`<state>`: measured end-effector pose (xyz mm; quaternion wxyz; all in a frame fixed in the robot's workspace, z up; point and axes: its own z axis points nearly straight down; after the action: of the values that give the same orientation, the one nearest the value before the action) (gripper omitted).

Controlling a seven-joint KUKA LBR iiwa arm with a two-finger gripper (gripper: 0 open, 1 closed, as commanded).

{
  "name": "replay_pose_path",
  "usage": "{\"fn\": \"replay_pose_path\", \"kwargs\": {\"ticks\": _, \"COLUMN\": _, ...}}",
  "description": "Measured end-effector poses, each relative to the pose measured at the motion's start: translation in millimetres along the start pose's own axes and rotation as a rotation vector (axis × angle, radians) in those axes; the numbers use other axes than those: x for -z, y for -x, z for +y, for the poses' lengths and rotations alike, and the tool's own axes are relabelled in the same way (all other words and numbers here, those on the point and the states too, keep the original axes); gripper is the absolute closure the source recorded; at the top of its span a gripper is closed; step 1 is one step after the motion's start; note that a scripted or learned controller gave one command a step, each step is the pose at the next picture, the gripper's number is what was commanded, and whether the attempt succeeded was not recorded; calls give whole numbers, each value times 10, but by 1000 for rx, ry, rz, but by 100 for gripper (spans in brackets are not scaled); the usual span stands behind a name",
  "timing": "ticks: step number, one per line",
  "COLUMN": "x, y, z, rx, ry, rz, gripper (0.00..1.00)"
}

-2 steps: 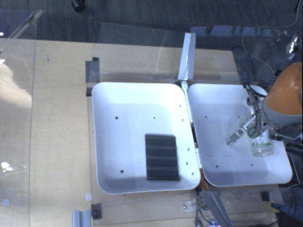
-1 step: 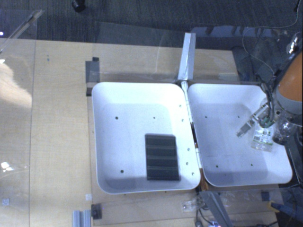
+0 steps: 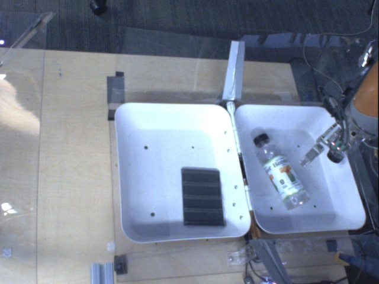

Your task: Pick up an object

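My gripper (image 3: 317,151) hangs just right of the bottle (image 3: 279,173); whether it is apart or together I cannot tell. The bottle lies on its side, so it could roll off a skewed pinch. It is clear plastic with a black cap and an orange-and-green label.

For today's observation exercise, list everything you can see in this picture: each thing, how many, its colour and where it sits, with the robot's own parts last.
bins: two, white, side by side on the bench.
ridged block: one, black, lower middle of the left bin.
bottle: one, clear with a black cap and a white, orange and green label, lying on its side in the right bin.
bench: one, pale wood, under both bins.
arm: one, grey with an orange band, at the right edge.
gripper: one, grey, over the right bin, right of the bottle.
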<state>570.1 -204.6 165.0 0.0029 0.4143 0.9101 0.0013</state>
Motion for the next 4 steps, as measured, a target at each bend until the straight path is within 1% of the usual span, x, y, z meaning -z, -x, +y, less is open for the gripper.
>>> {"fn": "replay_pose_path", "kwargs": {"ticks": 1, "x": -697, "y": -430, "z": 565, "rx": 189, "ry": -1, "rz": -8, "gripper": 0}}
{"fn": "replay_pose_path", "kwargs": {"ticks": 2, "x": -580, "y": -431, "z": 600, "rx": 189, "ry": 6, "rz": -12, "gripper": 100}}
{"fn": "replay_pose_path", "kwargs": {"ticks": 3, "x": -567, "y": -389, "z": 562, "rx": 182, "ry": 3, "rz": -19, "gripper": 0}}
{"fn": "replay_pose_path", "kwargs": {"ticks": 4, "x": -626, "y": -297, "z": 746, "rx": 104, "ry": -5, "rz": -23, "gripper": 0}}
